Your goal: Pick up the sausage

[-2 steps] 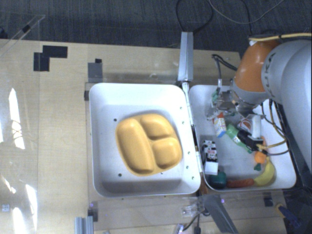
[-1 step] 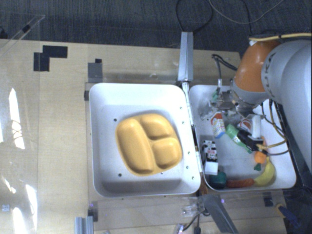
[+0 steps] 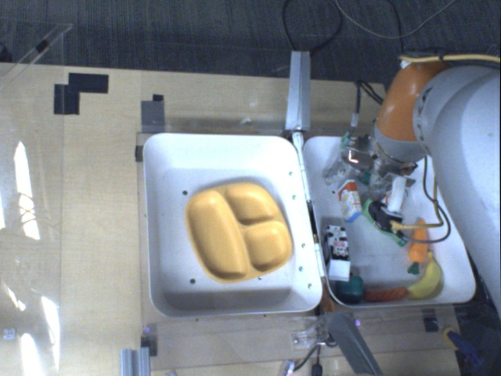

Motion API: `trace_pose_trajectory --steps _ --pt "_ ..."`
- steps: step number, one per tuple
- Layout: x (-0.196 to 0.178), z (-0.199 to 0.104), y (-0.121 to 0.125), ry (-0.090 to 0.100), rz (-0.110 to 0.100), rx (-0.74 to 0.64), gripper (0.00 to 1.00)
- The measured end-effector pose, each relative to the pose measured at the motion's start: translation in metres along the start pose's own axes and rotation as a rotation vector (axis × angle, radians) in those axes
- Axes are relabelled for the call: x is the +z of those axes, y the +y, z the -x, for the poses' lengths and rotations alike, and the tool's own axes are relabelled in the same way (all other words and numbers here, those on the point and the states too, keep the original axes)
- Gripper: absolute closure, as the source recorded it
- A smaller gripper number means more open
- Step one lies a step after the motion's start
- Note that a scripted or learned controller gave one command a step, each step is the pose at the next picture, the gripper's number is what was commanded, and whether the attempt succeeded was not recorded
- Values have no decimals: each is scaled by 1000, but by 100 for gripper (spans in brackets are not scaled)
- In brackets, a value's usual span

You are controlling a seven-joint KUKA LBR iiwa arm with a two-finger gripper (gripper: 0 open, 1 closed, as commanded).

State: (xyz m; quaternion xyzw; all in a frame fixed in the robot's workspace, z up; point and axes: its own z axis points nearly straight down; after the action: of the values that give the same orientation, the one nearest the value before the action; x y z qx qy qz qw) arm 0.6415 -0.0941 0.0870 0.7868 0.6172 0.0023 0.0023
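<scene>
"Reddish-brown, is that the sausage?"

"Yes. It lies flat along the near wall of the right bin, between a dark green lump in the bin's near-left corner and a banana that curves up just beside its other end."

"Anything gripping it?"

"No. It rests on the bin floor on its own. The gripper hangs over the far end of the same bin, well apart from it."

"Open or closed?"

"I cannot tell; that part is a blur of metal and glare, and I see nothing clearly held there."

"What lies between them?"

"An orange carrot above the banana, a small white-and-orange bottle, and a black-and-white box by the left wall."

"And the left bin?"

"It bears a yellow divided tray."
</scene>
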Motion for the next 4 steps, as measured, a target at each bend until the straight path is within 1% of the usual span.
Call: trace_pose_trajectory --steps 1,2,3,4 --pt "-101 -78 11 1 1 -68 0" --pt "-103 -63 -31 0 -4 173 0" --pt "-98 -50 -81 0 -5 221 0" --pt "-98 4 -139 -1 -6 561 0"
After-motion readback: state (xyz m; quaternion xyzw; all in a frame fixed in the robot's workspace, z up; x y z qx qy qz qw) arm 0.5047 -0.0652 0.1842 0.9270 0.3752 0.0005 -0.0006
